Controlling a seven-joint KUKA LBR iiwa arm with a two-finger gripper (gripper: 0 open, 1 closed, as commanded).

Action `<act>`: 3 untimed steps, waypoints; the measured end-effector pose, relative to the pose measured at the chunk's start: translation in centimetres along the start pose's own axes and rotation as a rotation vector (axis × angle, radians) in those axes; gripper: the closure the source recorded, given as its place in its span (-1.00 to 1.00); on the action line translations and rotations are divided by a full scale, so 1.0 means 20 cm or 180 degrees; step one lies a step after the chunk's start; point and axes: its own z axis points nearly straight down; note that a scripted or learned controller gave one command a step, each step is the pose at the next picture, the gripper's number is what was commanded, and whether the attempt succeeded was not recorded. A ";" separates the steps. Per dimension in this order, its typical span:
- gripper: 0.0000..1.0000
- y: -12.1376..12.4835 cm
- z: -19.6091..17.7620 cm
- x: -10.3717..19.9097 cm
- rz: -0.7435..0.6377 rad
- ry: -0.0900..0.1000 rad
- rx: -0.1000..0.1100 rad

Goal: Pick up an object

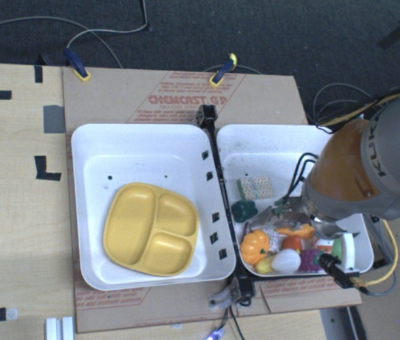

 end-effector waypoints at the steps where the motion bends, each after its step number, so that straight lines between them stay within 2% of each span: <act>1: -1.00 -0.03 -0.48 -0.42 0.0008 -0.0003 0.0049; 2: -1.00 -0.04 -0.44 -0.20 -0.0001 0.0006 0.0055; 3: -1.00 -0.03 0.05 -0.01 -0.0009 0.0011 0.0020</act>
